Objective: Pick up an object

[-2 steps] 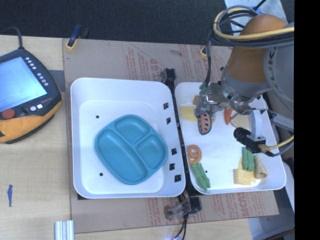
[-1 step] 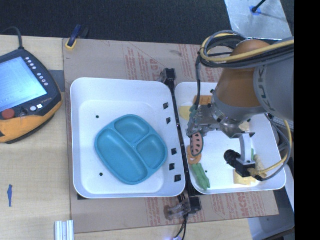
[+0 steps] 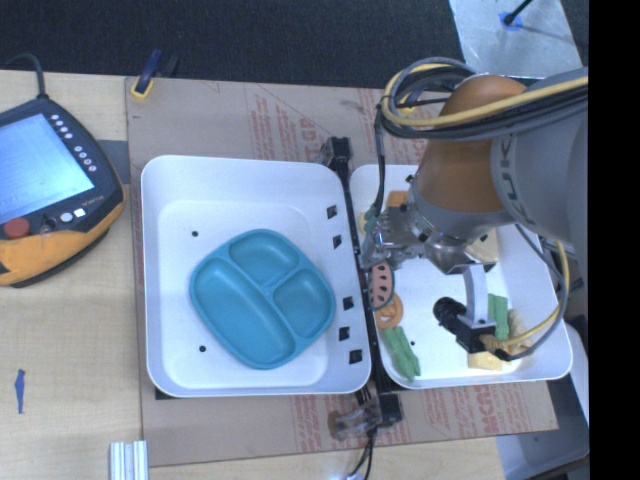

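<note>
My gripper hangs low over the left side of the right bin, close to the wall between the two bins. Just below it lies a brown, striped oval piece, and the view does not show whether the gripper touches it. An orange round piece sits under that. A green strip lies near the bin's front left corner. A yellow wedge and a small green piece rest at the front right. The arm's bulk hides much of the bin's far side.
The left bin holds a blue divided plate. A control pendant with an orange base lies on the bench at far left. Black clips join the bins along their shared edge.
</note>
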Robot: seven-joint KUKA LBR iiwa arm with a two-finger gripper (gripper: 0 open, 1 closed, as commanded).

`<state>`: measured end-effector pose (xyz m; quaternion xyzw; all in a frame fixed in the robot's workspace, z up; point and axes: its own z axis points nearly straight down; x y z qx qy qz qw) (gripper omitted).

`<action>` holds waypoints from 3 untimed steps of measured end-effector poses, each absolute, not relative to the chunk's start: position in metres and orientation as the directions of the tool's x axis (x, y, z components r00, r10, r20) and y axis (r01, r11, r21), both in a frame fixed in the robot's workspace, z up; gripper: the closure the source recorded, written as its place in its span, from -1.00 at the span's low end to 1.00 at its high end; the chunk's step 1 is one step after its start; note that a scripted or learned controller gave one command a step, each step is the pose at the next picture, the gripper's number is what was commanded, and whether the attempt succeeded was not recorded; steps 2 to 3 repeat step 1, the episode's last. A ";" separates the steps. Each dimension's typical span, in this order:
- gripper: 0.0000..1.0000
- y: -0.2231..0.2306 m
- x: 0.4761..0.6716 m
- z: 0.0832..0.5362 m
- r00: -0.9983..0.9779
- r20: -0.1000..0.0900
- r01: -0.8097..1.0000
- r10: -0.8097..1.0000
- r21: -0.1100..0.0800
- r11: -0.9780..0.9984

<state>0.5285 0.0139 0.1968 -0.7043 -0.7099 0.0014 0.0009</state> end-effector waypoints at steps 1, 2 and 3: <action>1.00 0.031 0.562 0.192 -0.006 0.000 1.000 1.000 0.000 0.006; 1.00 0.031 0.562 0.192 -0.006 0.000 1.000 1.000 0.000 0.006; 1.00 0.031 0.562 0.192 -0.006 0.000 1.000 1.000 0.000 0.006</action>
